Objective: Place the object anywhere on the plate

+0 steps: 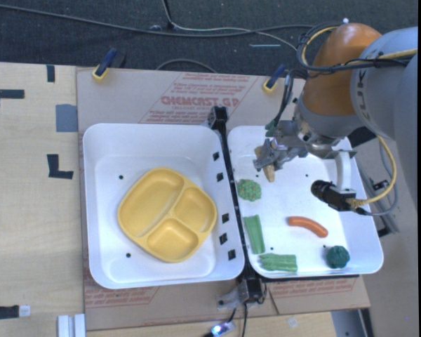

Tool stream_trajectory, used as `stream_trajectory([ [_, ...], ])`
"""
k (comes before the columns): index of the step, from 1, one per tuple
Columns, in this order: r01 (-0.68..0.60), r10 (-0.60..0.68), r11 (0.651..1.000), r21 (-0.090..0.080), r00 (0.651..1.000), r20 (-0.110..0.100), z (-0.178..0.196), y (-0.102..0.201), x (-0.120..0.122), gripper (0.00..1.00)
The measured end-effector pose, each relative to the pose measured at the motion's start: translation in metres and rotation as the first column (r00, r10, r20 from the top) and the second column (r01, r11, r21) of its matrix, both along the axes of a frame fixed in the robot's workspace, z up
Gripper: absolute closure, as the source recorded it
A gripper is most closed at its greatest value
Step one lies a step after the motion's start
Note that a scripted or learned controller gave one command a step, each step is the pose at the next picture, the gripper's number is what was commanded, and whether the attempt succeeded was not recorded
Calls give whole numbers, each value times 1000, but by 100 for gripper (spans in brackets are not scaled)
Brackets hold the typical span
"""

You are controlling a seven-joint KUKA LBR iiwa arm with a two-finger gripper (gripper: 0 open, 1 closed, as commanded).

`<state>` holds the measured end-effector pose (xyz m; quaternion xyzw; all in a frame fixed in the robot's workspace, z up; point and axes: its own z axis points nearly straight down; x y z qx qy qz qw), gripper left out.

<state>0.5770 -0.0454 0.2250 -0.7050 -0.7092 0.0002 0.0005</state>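
Note:
A yellow divided plate (167, 214) lies in the left bin (102, 146). The right bin (368, 248) holds a light green round piece (250, 189), a green strip (253, 233), a green ridged piece (278, 262), an orange sausage-like piece (307, 225) and a dark green ball (337, 256). My gripper (267, 163) hangs over the upper left part of the right bin, just above and right of the light green round piece. A small tan tip shows at its lower end. I see nothing held between its fingers.
A black divider (226, 181) runs between the two bins. A black cable end (331, 194) hangs over the right bin near the orange piece. Yellow clamps (103, 65) sit at the board's back edge.

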Motion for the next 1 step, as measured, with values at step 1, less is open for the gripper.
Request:
stream_trajectory([
  [1,0,0,1000,1,1000,1,9,49,21,100],
])
